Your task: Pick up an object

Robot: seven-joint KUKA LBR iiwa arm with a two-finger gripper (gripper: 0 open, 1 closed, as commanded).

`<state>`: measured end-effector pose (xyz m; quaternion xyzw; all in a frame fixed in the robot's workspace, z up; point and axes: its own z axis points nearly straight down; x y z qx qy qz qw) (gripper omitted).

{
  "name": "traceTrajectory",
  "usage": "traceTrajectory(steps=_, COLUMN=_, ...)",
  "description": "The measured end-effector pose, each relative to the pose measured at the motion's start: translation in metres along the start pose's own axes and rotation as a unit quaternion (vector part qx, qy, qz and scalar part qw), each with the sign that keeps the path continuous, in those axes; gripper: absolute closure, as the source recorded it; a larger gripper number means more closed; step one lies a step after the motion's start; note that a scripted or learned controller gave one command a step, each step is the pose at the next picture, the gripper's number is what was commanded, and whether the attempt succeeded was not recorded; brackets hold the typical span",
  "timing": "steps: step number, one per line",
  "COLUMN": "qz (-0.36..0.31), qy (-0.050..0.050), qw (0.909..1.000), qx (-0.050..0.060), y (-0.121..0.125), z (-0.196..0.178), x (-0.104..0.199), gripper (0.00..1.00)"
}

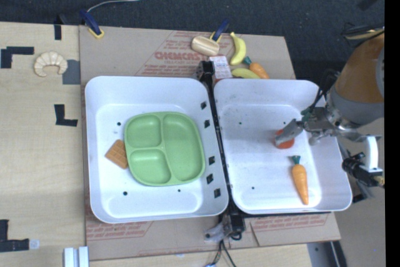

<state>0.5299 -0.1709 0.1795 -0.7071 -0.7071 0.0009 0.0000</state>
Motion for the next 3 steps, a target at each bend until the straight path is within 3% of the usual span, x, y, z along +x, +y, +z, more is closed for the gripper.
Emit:
traceTrajectory(steps=1, qz=0.001, qy=0.001, qw=1.0000, qx=0.001, y=-0.042, z=0.086, x=-0.044, gripper=0.00)
traceTrajectory(steps=2, qz=0.000, qy=0.001, qw=1.0000, qx=0.001, y=-0.042, z=0.076, x=-0.043, gripper=1.00)
traceTrajectory(steps=3, qz=-0.001, qy=0.001, qw=1.0000, qx=-0.001, y=0.005, z=-0.005, x=0.081, gripper=1.00)
